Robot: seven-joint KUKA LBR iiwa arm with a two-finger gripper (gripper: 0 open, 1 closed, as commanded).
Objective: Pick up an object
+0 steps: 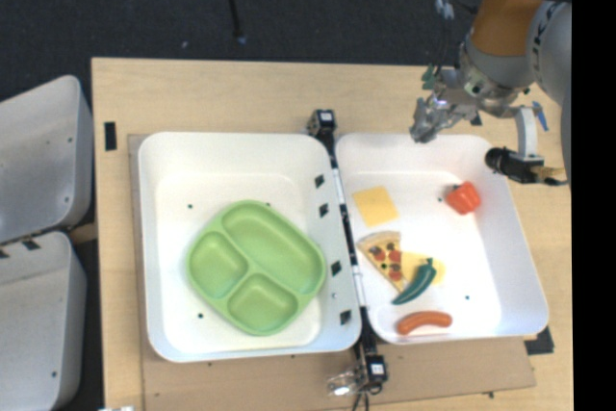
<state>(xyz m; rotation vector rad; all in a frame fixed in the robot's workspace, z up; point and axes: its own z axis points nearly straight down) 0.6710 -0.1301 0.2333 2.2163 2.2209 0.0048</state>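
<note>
The grey arm with the orange band comes in from the right and far side of the scene. Its two-finger gripper hangs above the far edge of the right shallow white plastic bin, close to that bin's far left corner. The tip is small and blurred, so I cannot tell its state, and I see no object in it.

In the right bin there are five objects, all lying on the floor of the bin. A flat yellow square piece like a cheese slice lies in the left part, near the wall between the bins. Nearer to the camera lies a triangular toy pizza slice with red dots, and a dark green toy chili pepper lies just beside it, touching or overlapping its right edge. A red-orange toy sausage lies at the near side of the bin. A small red-orange round object lies at the right side, well apart from the others.

The left shallow white plastic bin holds a light green plastic plate with three compartments, which lies a little turned.

Both bins stand side by side on a light wooden bench.
</note>
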